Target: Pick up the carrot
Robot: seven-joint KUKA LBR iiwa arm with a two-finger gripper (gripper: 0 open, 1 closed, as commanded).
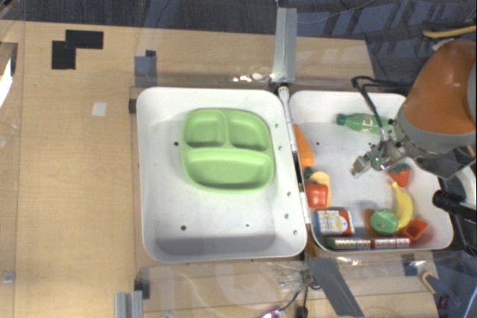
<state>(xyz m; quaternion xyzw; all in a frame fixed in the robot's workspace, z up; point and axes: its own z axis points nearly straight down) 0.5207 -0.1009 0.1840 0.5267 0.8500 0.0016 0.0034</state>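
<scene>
The carrot (pixel 302 147) is a slim orange piece lying lengthwise against the left wall of the right bin (pixel 328 104). My gripper (pixel 368 163) hangs over the middle of that bin, well to the right of the carrot and apart from it. It looks open, with nothing between its fingers. The grey arm with its orange band (pixel 441 89) reaches in from the right edge.
A green divided plate (pixel 227 149) lies in the left bin (pixel 160 220). In the right bin are a green bottle (pixel 358 121), a red pepper (pixel 318 194), a banana (pixel 402 205), a green fruit (pixel 384 220), a red box (pixel 333 221) and a small red item (pixel 402 176) beside the gripper.
</scene>
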